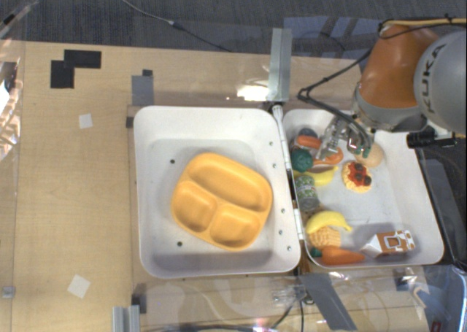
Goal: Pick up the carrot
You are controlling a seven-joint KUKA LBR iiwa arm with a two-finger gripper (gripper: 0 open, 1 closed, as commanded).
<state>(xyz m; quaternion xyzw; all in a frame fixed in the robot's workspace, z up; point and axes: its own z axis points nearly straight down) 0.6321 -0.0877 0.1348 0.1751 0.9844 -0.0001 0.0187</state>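
While gripper point(341, 141) hovered over far-end food pile, finger state unclear to you; carrot point(341, 256) lay well apart at near edge of right bin point(427, 228), touching banana point(326, 222). Risk: wrong item grabbed.

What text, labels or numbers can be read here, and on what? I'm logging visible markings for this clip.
"KU", the visible start of grey lettering on the arm at the right edge; the rest is cut off.
The small carton in the right bin carries print too blurred to read.
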